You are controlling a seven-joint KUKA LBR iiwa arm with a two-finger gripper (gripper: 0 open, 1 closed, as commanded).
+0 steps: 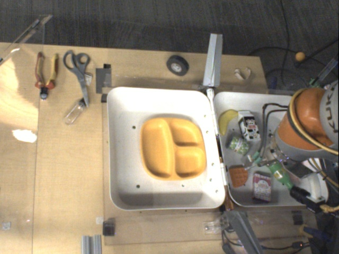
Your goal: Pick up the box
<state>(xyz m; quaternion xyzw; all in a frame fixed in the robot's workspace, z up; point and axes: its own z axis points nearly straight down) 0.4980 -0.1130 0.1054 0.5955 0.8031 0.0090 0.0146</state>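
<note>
A small pink and purple box (pixel 261 187) lies flat near the front edge of the right bin (pixel 275 96). A white box with black print (pixel 248 127) lies further back in the same bin. My arm, with its orange band (pixel 306 121), hangs over the right half of this bin. The gripper (pixel 271 160) points down between the two boxes, just above and behind the pink one. The wrist hides most of it.
Also in the right bin are a yellow fruit-shaped piece (pixel 228 119), a green crumpled item (pixel 238 144), an orange-red sponge (pixel 238 176) and a green marker (pixel 279 174). The left bin (pixel 124 142) holds a yellow compartment tray (pixel 172 147). Scissors (pixel 80 73) and pliers (pixel 45 73) lie on the bench at left.
</note>
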